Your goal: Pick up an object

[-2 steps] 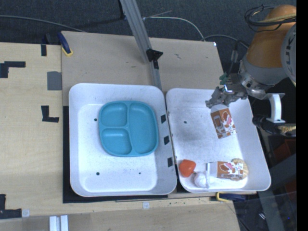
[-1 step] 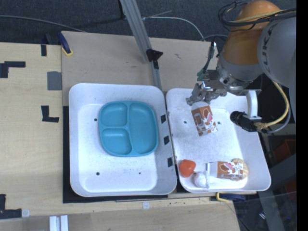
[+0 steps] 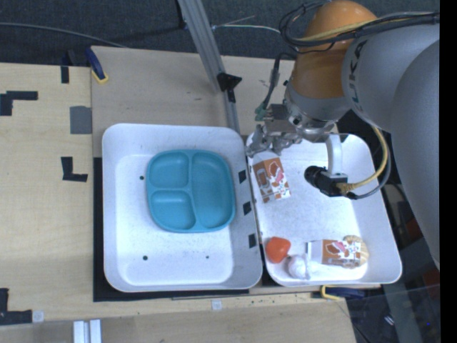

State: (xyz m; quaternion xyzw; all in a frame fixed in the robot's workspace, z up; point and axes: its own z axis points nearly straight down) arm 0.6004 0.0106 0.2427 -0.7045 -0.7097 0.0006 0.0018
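White bins are sitting side by side on the wooden tabletop (image 3: 43, 213). Left bin (image 3: 121, 263) is carrying a teal divided plate (image 3: 191, 190), three compartments, lying flat near the bin's middle. Right bin (image 3: 382, 256) is holding four things: a small carton (image 3: 272, 179) with brown-and-white print, lying flat near the far left corner; an orange ball-like item (image 3: 278, 248) at the near left; a small white item (image 3: 297, 266) just beside it; and a second brown-and-white pack (image 3: 343, 251) touching that white item on its right. Print on both packs is too small to read; no brand is legible.

Arm (image 3: 400, 70) is reaching in from the right, orange band (image 3: 330, 27) showing above the wrist. Pincer (image 3: 270, 138) is hanging over the far left corner of the right bin, just above the carton's far edge. Whether it is released or clenched cannot be told. Nothing is visible between its tips. A black fitting (image 3: 325, 179) with a yellow cable (image 3: 371, 177) is hanging beside the wrist, over the bin.
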